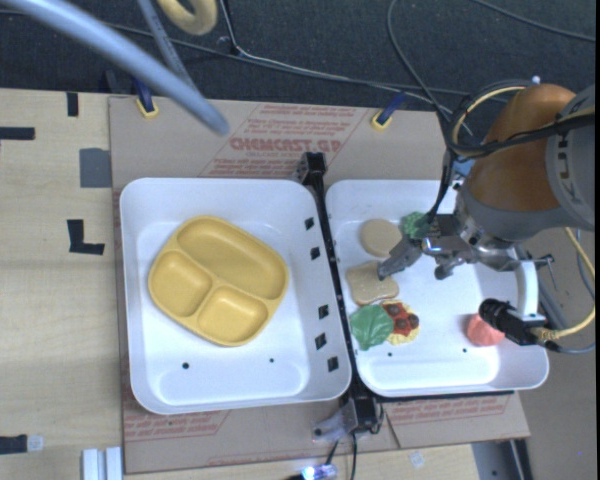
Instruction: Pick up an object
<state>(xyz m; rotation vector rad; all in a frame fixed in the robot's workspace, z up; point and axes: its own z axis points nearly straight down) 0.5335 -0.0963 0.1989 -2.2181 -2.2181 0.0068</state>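
Wood-look bench, two white bins; yellow divided tray (218, 280) in left bin (140, 368). Gripper (408, 258) low in right bin (520, 373), spread narrowly, holding nothing, tip by tan cookie pieces (373, 284). Flat pieces near divider: fingers may skid off.

Your arm (570, 168): grey casing, with a glossy orange band (525, 143) above the wrist; black and yellow cables loop around it; the gripper (412, 256) is dark grey metal with slim fingers

Tray (218, 278) in left bin (140, 368)
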